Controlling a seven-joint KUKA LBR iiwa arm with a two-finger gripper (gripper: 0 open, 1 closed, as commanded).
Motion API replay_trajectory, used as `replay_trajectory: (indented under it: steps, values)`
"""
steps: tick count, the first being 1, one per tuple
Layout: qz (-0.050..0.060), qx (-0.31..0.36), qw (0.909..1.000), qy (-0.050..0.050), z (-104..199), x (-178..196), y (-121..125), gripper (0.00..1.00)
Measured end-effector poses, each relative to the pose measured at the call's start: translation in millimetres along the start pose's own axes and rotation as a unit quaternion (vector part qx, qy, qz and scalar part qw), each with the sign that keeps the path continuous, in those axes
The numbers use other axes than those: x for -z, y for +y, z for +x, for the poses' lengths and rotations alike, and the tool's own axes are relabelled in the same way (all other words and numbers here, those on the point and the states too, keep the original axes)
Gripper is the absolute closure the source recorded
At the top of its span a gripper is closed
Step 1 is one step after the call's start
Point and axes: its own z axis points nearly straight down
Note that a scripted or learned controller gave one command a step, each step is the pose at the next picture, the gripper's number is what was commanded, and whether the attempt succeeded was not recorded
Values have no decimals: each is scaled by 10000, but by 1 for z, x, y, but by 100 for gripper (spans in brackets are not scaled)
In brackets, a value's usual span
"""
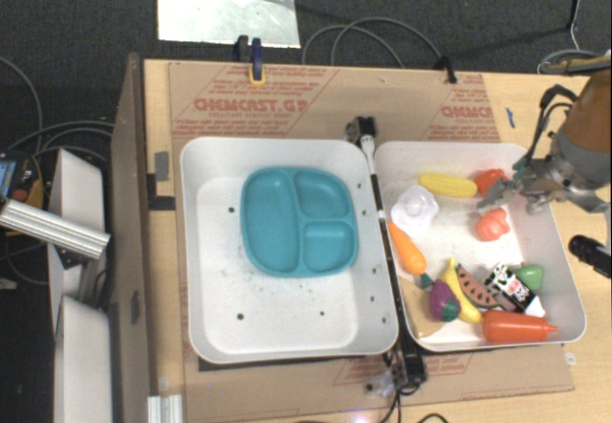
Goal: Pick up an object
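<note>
Our arm reaches in from the right edge, wrist bent low.

We see the grey wrist housing with its orange band above it at the right edge of the camera view, cables looping around it. The pincer (499, 193) points leftward from the wrist, its dark fingers (521, 167) splayed out at an angle. We cannot tell whether anything sits between them.

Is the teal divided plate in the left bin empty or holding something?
Empty: the teal divided plate shows bare compartments; all the toy food lies in the right bin.
</note>
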Motion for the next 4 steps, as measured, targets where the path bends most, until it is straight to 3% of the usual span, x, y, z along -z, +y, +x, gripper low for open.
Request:
replay_trajectory:
  steps: [1, 2, 3, 4]
  values:
    - [19, -20, 10000, 8, -1, -27, -13, 0]
    - [36, -29, 10000, 15, -6, -79, -47, 0]
    - [-23, 9, 10000, -2, -2, -75, 24, 0]
    - [123, -21, 9999, 5, 9, -76, 64, 0]
